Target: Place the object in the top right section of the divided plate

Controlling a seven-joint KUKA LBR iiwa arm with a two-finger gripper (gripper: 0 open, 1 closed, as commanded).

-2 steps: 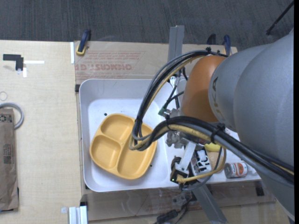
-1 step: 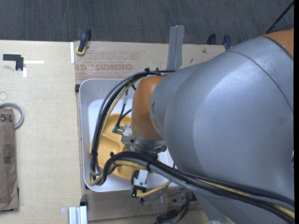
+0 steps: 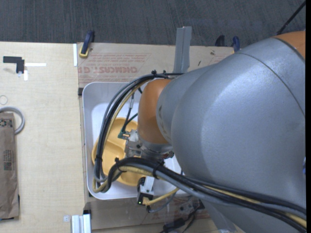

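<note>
Yellow divided plastic plate (image 3: 112, 142) lies flat in the shallow white bin (image 3: 92, 130), toward the bin's left half. A raised divider ridge runs across its visible part; most of the plate is covered by the arm and cables. The object to be placed cannot be made out anywhere on the plate or beside it.

Big grey arm with an orange wrist band (image 3: 233, 135) reaches in from the right and hangs directly over the plate, blocking the bin's right side. The pincer is hidden beneath the wrist, so its state cannot be told. Black and yellow cables (image 3: 104, 130) loop from the wrist out over the plate's left edge and back under the arm near the bin's front wall.

Bin sits on a brown cardboard sheet with red printing (image 3: 121, 64). Blue and yellow clamp (image 3: 87, 43) grips the sheet's far left corner. Grey upright post (image 3: 183, 47) stands behind the bin. On the pale wood tabletop (image 3: 43, 144) at far left, a brown paper bag (image 3: 8, 164) lies well apart from the bin.
</note>
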